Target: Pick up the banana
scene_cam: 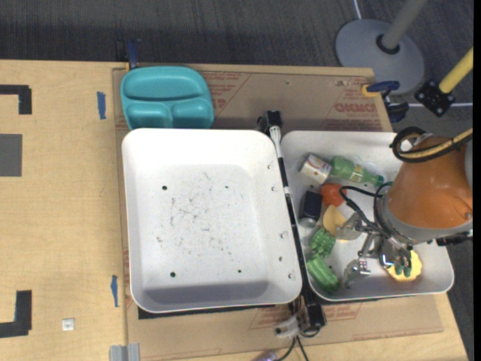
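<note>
Single fixed overhead view, slanted down (arm entering from its right) over both white bins.

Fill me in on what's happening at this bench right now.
The arm's gripper is down inside the right bin, among a clutter of small items. The task is to pick up the banana, which lies yellow near the bin's lower right corner, right beside the gripper. Nothing is visibly between the fingers, so no grasp is confirmed. A green bottle lies near the bin's top and green toys to the gripper's left. The left bin sits alongside, with a teal tray behind it.
</note>
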`<state>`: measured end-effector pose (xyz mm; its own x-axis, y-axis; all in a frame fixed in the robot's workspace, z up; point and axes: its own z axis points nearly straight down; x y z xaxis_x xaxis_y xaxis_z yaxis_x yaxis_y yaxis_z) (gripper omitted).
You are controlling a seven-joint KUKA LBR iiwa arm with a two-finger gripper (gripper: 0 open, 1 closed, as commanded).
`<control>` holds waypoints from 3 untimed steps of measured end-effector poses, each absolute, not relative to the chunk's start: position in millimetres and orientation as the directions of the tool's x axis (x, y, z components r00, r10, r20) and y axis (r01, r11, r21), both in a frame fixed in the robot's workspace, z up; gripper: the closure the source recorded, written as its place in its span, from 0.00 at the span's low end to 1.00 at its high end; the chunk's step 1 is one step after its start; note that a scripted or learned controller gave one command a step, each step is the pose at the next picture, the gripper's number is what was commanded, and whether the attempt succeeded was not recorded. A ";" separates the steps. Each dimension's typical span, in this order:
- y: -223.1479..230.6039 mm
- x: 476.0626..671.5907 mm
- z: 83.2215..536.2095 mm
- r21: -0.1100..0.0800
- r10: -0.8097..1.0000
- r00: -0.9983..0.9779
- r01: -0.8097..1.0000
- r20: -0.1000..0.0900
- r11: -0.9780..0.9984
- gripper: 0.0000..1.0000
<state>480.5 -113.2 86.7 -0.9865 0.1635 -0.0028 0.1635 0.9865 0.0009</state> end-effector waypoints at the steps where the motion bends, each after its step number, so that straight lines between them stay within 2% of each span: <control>1: -78.3 560.4 185.6 0.001 0.123 -0.992 0.123 -0.006 0.992 0.00; 2: -107.6 497.7 89.7 -0.005 -0.290 -0.957 -0.290 -0.017 0.957 0.00; 3: -101.9 597.8 90.7 0.002 0.122 -0.992 0.122 -0.015 0.993 0.00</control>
